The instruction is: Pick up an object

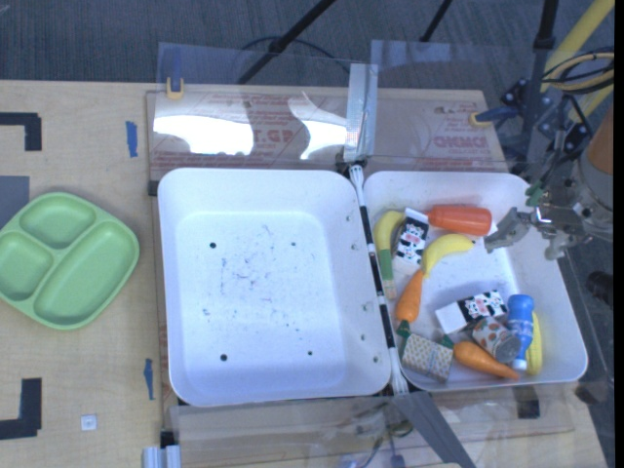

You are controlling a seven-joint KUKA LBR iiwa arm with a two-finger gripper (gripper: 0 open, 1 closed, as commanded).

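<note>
1. Two white bins sit side by side on a pale wooden bench [78,105]; the left bin [185,213] bears faint blue scribble marks and small dark dots on its floor.
2. Writing: reddish printed lettering shows on the clear panels behind the bins [453,142], too blurred and mirrored to read. Two small black-and-white cartons, one [412,237] near the top of the right bin and one [480,306] lower down, carry a cow-patch print; no words can be made out.
3. Inside the right bin [575,359] lie a banana [446,250], a red-orange oblong piece [459,218] at the top, a carrot [410,295] along the left wall, a second carrot [485,360] near the front, a blue bottle [520,325], and a speckled block [428,356] at the front left corner.
4. The gripper [531,230] hangs over the right bin's upper right edge, just right of the banana's tip; its grey fingers are spread apart and nothing lies between them.
5. A green divided plate [63,258] rests on the bench well left of the bins.
6. Black tape corners [24,130] and blue tape bits [131,136] mark the bench.
7. Behind it, grey carpet [97,18], dark tripod legs and a yellow pole [583,22].
</note>
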